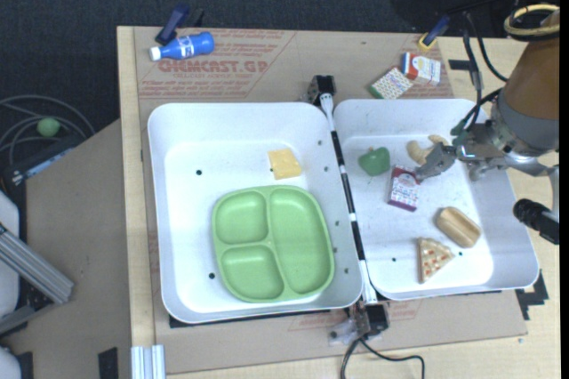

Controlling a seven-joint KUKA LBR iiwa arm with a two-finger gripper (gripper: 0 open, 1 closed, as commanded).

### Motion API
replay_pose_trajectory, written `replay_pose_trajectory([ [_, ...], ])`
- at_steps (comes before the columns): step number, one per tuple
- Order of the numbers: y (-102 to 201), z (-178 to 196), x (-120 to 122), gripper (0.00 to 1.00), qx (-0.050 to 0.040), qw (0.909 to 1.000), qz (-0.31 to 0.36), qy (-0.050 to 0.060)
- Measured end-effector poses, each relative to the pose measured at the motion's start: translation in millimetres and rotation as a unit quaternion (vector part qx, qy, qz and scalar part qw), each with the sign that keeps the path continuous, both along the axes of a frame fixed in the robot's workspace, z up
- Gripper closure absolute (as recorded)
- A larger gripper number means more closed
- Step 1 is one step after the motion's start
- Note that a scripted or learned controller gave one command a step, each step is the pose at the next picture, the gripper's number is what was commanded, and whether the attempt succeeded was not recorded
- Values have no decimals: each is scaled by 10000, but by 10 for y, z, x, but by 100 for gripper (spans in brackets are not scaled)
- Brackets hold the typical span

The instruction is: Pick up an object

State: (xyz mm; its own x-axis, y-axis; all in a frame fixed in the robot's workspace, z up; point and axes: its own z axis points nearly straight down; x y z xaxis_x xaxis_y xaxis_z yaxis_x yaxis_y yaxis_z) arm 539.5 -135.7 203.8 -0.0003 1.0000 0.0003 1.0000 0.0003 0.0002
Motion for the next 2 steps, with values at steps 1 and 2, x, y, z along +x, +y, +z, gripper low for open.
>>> replay_pose_trajectory([
  [1,201,-849,375,0,6,10000,2,18],
  [2,153,-1199,377,0,5,10000,-4,19],
])
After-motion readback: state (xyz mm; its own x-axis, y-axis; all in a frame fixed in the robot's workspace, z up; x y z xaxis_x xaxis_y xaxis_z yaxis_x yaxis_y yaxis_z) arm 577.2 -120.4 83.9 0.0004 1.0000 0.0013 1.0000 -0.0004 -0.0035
